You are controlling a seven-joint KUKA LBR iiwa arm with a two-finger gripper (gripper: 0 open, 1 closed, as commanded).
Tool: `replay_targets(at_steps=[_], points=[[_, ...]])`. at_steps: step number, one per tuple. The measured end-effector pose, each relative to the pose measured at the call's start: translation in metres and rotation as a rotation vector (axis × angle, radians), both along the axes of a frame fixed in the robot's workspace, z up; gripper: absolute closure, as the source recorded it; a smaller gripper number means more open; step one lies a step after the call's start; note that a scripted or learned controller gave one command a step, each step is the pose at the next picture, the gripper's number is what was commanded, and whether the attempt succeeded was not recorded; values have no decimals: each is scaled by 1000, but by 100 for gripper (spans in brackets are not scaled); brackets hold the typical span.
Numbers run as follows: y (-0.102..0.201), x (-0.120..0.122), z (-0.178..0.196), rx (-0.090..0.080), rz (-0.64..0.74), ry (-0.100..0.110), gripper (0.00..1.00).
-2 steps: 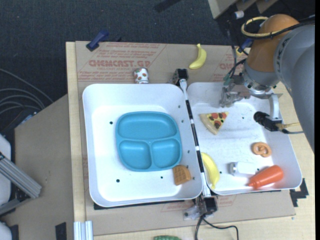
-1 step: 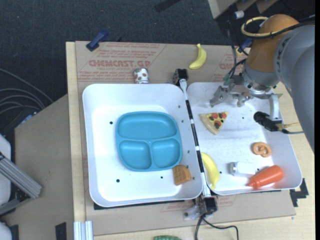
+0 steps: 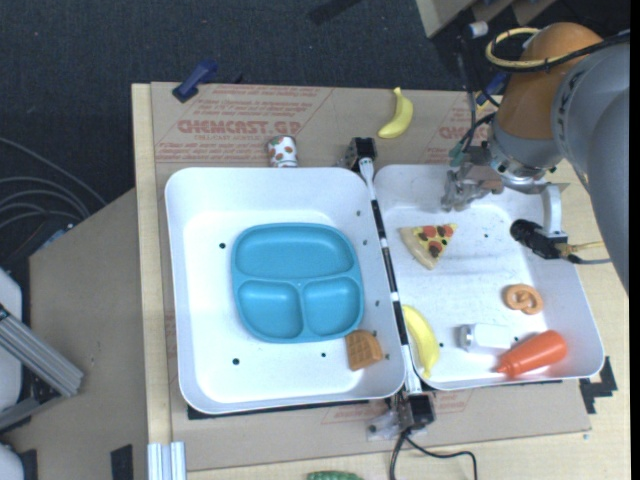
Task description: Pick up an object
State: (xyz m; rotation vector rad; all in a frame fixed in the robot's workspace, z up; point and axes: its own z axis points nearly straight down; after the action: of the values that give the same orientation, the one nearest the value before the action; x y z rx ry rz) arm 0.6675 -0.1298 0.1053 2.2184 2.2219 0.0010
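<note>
Bins first: two shallow white ones sit side by side on the bench. My gripper (image 3: pixel 460 196) hangs over the far edge of the right bin (image 3: pixel 570 288), near its far left corner, with the orange band of my arm (image 3: pixel 545 78) above it. Whether my claw is released or clenched I cannot tell from this angle, and I see nothing caught in it.

Just toward the near side of my claw, close but apart, lies a pizza slice (image 3: pixel 428 242) in the far left part of the right bin. A small pretzel (image 3: pixel 521 298) sits toward that bin's right edge. Along the near edge lie an orange carrot (image 3: pixel 531 353) and, just to its left, a white tube (image 3: pixel 484 336). A yellow banana (image 3: pixel 421 338) leans along the left wall near the near left corner.

The left bin (image 3: pixel 190 268) bears a blue divided plate (image 3: pixel 296 280) in its middle and a brown cracker (image 3: pixel 364 349) by the near right corner.

On the bench beyond the bins rest a second banana (image 3: pixel 397 116) and a small spotted mushroom toy (image 3: pixel 283 150), with a blue marker (image 3: pixel 194 82) at the bench's far left corner.
</note>
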Motion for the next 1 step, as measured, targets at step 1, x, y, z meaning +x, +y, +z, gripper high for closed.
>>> replay_targets(at_steps=[1], points=[[0, 0, 0, 0, 0, 0, 0]])
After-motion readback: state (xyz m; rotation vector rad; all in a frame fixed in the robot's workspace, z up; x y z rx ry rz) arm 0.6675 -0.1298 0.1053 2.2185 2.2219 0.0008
